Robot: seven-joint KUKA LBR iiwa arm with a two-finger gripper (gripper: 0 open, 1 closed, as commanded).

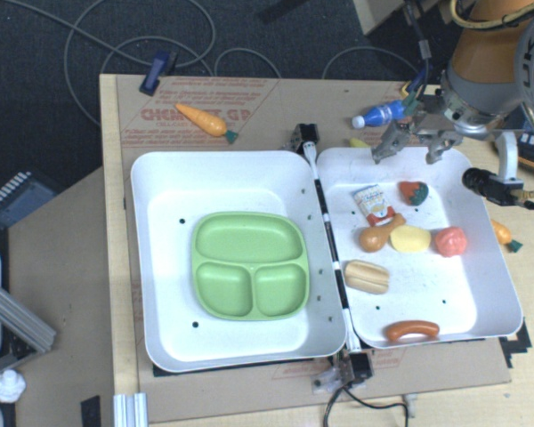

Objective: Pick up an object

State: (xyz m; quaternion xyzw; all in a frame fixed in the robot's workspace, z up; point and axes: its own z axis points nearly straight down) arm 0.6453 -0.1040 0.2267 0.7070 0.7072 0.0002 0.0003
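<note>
Camera view, item one: gripper (413,147) above the far rim of the right bin (481,302), fingers spread wide, nothing between them; item two: strawberry (415,192) nearest below it, then packet (372,202), lemon (410,239), bread roll (367,277), sausage (412,331); I judge the approach step in hand; next I need a descent centred over one piece, then closure.

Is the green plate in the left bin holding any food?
Empty. The green plate shows three bare compartments; the toy food lies in the right bin.
</note>
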